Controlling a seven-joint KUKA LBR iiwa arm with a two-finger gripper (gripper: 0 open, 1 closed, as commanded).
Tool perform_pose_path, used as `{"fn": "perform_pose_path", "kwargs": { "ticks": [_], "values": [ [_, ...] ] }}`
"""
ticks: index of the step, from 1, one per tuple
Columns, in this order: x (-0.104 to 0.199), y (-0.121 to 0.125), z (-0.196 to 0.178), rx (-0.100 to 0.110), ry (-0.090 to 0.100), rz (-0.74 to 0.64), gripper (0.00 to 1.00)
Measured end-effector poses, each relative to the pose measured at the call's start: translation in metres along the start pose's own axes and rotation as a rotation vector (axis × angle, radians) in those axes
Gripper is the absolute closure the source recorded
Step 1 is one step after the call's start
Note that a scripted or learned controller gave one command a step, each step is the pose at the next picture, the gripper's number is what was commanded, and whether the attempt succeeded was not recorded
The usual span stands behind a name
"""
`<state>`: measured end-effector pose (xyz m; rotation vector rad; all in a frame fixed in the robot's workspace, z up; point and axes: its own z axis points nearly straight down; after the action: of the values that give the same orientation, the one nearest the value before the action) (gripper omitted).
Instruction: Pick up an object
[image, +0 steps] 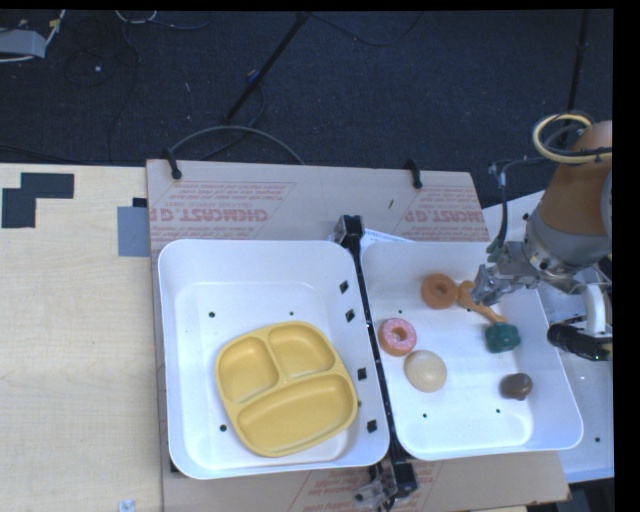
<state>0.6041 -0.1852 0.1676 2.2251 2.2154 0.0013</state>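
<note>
So afaict we're at the reach/descend step of the pick, nothing lifted yet. The arm comes in from the right edge of the frame and the end effector (487, 288) is low over the right bin (560, 425), in its upper right part, right next to an orange piece (478, 300) that sticks out beside the tan ring (438, 291).

Rest of the candidates in that bin: pink donut (398, 336) near the divider, cream ball (426, 370) just below it, teal block (502, 337) just below the end effector, and a brown lump (516, 386) lower right. The left bin (200, 270) has the yellow divided tray (287, 387) in its lower half, well away from the action.

We'd guess the target is the orange piece or the tan ring since that's what the tool is closest to, but tbh can't say which. Next move prob needs a clean straight drop so the tips straddle one item and don't shove it into its neighbour; those two are touching or nearly so, which makes it fiddly. The teal block is close enough to get bumped too.

End effector state: we can't tell how wide it is, the tip is a grey blur at this res. It looks to be touching or nearly touching the orange piece, but we see nothing clearly gripped, so not calling it a hold.
</note>
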Motion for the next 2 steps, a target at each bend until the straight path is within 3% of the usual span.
{"fn": "perform_pose_path", "kwargs": {
  "ticks": [1, 2],
  "values": [
    [0.0044, 0.0013, -0.0628, -0.002, 0.000, -0.007, 1.00],
    [0.0040, 0.0014, -0.0661, 0.002, 0.001, -0.007, 1.00]
  ]
}}
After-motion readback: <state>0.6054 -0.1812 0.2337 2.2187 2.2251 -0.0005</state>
